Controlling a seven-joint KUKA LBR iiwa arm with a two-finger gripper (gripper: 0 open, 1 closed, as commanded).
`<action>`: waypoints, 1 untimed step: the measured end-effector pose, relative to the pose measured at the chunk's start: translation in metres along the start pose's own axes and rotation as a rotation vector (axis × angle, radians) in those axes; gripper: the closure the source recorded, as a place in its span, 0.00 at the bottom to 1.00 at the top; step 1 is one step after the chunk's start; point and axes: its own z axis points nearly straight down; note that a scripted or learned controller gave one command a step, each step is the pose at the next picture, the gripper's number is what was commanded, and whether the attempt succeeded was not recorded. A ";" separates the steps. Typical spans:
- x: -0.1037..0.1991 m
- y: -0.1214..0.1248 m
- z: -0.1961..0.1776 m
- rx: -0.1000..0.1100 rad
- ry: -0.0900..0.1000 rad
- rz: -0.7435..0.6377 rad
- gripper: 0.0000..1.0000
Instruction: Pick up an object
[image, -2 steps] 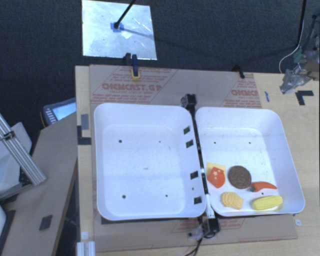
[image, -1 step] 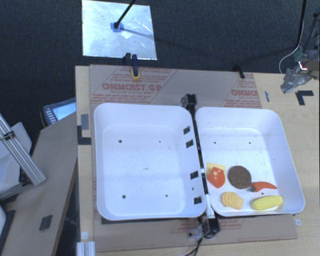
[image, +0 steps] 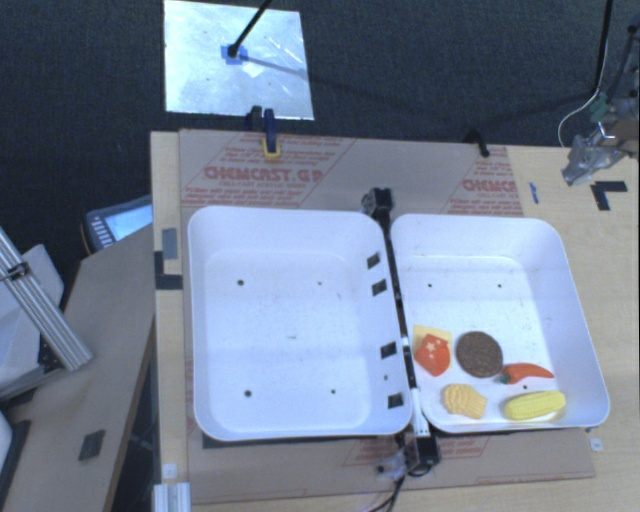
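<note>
The right white bin (image: 500, 260) holds several small food toys in its near part. A yellow wedge with a red piece on it (image: 432, 347) lies leftmost, touching a brown round disc (image: 480, 353). A red chili (image: 527, 373) lies right of the disc. Along the front wall sit a yellow ridged piece (image: 464, 401) and a yellow corn cob (image: 534, 404). My gripper (image: 590, 158) hangs at the upper right, beyond the bin's far right corner and well away from the toys.
The left white bin (image: 290, 320) adjoins the right one along a black hinge strip (image: 395, 320). Both stand on a cardboard sheet (image: 300, 170). A shiny metal plate (image: 238, 60) lies beyond the bench, and an aluminium rail (image: 40, 310) leans at the left.
</note>
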 end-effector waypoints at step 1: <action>0.000 0.000 -0.003 0.000 0.000 0.000 1.00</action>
